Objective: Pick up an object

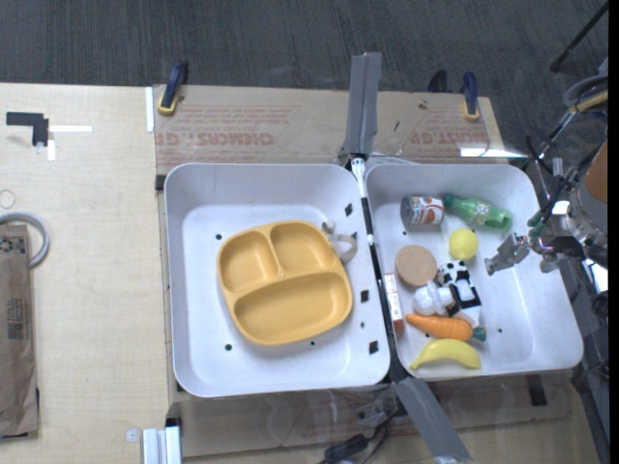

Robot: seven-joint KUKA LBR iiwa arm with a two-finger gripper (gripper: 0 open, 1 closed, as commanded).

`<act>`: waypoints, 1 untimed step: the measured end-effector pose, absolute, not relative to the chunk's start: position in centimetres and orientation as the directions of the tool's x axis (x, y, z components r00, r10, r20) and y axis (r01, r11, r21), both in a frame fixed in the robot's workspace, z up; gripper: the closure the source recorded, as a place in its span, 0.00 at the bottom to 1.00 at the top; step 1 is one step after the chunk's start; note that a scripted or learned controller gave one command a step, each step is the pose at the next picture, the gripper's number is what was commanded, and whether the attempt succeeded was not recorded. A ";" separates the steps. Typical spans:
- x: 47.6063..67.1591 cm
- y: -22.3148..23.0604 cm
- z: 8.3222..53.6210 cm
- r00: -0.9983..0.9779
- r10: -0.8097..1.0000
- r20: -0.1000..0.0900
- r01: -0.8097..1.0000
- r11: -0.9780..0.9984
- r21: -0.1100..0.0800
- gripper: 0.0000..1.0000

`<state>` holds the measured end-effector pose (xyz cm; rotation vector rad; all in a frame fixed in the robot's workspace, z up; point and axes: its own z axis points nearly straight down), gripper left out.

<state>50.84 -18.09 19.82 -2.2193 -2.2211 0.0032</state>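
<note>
From the camera view above the bench, I reach in from the right, and my pincer sits over the right-hand part of the right bin, near its right wall. My two fingers point leftward toward the cluster of objects; they look slightly parted, and nothing lies between them.

The things I could pick all lie in the left half of the right bin, apart from my fingertips. Nearest the far wall, a small can lies on its side, and just beside it a green bottle lies tilted. Below them a yellow lemon sits close to a tan round disc. A black and white toy rests just below the lemon, touching or nearly touching an orange carrot. Nearest the front wall lies a yellow banana, just below the carrot. The lemon and the toy are the closest to my fingertips, a short gap to their left.

The left bin holds a yellow divided plate with three compartments, sitting near the middle. A small pale thing at the plate's upper right edge is too unclear to name.

Brown cardboard lies behind both bins, held by two blue clamps.
</note>
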 end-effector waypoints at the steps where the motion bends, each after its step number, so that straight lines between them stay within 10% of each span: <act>1: 50.9 -18.1 20.7 -0.001 1.000 -0.001 1.000 0.001 -0.004 1.00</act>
